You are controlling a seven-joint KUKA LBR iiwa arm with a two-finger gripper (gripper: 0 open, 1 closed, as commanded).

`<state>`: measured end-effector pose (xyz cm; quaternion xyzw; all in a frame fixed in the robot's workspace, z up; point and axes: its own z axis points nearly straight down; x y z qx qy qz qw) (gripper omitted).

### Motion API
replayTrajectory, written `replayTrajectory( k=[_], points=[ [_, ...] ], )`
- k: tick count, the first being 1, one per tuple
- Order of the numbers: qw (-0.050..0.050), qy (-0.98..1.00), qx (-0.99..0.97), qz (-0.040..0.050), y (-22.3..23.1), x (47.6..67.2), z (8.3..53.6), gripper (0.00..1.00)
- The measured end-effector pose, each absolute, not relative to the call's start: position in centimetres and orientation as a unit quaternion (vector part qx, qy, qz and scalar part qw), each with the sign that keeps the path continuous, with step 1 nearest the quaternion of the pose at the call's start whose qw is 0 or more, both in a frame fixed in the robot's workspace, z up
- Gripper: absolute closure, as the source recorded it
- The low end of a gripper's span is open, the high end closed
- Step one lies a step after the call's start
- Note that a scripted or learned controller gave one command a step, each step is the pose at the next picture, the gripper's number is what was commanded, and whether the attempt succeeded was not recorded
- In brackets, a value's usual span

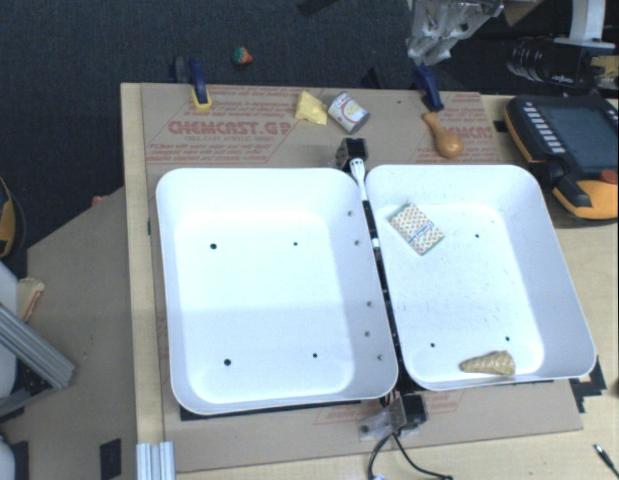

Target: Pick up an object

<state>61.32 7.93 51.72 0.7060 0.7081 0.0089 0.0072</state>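
Note:
Two objects lie in the right bin (549, 268). A small patterned square packet (417, 229) rests near its back left. A tan cone-shaped piece (488, 364) sits by the front rim. The gripper (432, 40) hangs well above and beyond the back edge of the bench, far from both objects, with nothing visible in it. The left bin (179, 298) sits beside the right one; the two touch along the middle.
On the cardboard behind the bins lie a yellow wedge (311, 109), a small white box (348, 112) and an orange-brown knob (445, 138). Blue clamps (199, 83) (427, 89) grip the back edge. A control pendant (574, 143) rests at the right.

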Motion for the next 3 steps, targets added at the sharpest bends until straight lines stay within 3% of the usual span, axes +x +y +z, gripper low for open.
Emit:
replayTrajectory(
  k=[1, 2, 3],
  points=[
    [-0.004, 0.709, 0.705, -0.0038, 11.7, 53.7, 43.9, 1.0],
    [-0.006, 0.708, 0.706, -0.0087, 15.4, 47.9, 26.1, 1.0],
    [-0.001, 0.71, 0.704, 0.0015, 22.9, 47.8, 26.5, 1.0]
  ],
)
